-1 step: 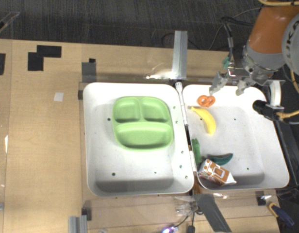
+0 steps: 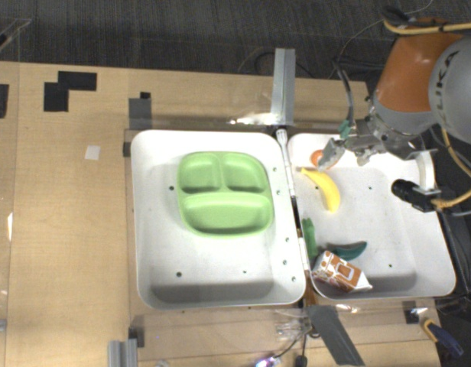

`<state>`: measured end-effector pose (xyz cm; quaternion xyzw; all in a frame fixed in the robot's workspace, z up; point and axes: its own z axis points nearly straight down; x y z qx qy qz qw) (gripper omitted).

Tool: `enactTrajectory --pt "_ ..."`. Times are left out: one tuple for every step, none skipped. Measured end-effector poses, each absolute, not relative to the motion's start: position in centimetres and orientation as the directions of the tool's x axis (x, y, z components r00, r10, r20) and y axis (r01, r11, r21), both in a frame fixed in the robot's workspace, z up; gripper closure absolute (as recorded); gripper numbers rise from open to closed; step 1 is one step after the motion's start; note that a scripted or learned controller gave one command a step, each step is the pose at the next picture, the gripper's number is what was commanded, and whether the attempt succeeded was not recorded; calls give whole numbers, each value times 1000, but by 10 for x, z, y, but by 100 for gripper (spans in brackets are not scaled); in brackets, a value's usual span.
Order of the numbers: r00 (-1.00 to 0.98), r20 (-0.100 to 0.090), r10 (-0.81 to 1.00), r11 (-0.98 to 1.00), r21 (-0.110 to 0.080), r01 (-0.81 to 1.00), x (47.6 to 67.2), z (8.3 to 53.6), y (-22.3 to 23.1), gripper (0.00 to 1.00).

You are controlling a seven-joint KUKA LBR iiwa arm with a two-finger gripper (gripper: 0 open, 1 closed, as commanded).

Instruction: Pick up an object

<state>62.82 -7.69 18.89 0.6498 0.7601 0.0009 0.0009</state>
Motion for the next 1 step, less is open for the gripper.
enactTrajectory --pt "-250 -1 968 250 5 968 600 94 -105 0"
